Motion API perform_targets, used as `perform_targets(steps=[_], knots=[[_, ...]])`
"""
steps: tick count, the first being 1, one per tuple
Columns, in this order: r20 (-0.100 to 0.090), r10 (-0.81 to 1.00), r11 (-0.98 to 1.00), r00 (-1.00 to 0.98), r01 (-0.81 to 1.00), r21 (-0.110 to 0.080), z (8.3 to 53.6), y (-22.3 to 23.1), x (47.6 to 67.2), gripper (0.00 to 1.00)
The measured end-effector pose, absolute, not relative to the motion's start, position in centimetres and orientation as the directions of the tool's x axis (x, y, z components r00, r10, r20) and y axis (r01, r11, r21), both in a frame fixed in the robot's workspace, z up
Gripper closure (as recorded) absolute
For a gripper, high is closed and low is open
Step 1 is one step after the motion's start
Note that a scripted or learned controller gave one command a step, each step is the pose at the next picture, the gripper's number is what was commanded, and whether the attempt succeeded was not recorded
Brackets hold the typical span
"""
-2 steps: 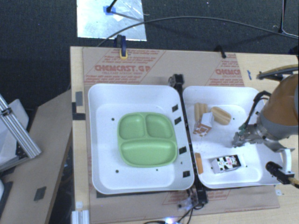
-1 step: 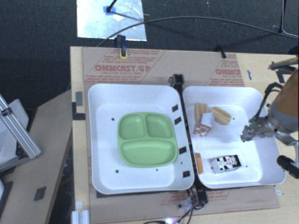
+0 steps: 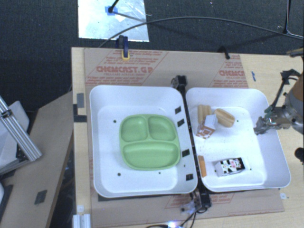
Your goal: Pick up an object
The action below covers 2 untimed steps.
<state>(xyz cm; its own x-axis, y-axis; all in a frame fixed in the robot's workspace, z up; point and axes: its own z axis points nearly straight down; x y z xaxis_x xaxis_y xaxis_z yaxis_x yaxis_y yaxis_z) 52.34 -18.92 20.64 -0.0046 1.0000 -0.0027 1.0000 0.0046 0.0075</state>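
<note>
Claw (image 3: 261, 126) at right bin (image 3: 275, 151) rim, grip state unclear; small black-white patterned box (image 3: 230, 166) lies flat.

Dark carpet floor (image 3: 38, 32) around a wooden bench (image 3: 80, 70).

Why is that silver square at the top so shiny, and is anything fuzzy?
In the camera view, the silver sheet on the dark floor reflects the light overhead, so it glares white; the two white bins look bright but evenly lit; the pincer at the right edge is slightly blurred.
</note>
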Motion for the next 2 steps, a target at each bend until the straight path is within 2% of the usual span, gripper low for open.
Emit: perform_targets(steps=[1,2], knots=[[-0.002,1.000,0.005,-0.005,1.000,0.006,24.3,-18.9,52.5,1.00],[0.001,1.000,0.011,-0.011,1.000,0.004,25.0,-13.4,54.7,1.00]])
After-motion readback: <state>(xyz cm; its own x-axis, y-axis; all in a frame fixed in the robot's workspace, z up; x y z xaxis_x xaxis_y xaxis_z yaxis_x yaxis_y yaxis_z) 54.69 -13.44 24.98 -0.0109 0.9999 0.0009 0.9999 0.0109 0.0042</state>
